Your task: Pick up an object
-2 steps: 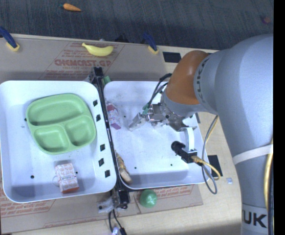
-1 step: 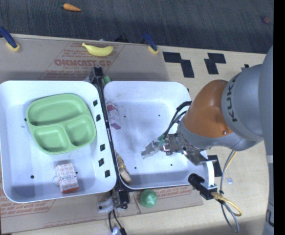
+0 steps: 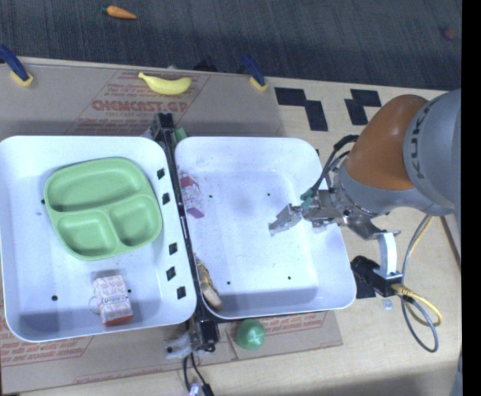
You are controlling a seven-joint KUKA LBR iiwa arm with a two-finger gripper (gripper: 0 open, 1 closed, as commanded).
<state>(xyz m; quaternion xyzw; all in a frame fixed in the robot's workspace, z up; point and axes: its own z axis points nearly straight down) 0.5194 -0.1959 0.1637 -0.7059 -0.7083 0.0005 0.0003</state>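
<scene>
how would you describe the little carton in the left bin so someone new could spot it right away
Start at the left white bin, the one holding the big green divided tray. Look just below that tray, toward the bin's near edge: the small carton lies there alone. It is the bin's one boxy item, white with red print, far smaller than the tray.

Just under the dull grey metal gripper lies the right shallow white bin, smooth plastic with a soft sheen and a scatter of dark specks. Far left of the claw, the left white bin of the same plastic holds a matt pale-green plastic divided tray and a small printed paper carton. Behind the claw the arm shows a glossy orange band on satin grey casing, and beneath both bins lies a rough brown cardboard sheet.
</scene>
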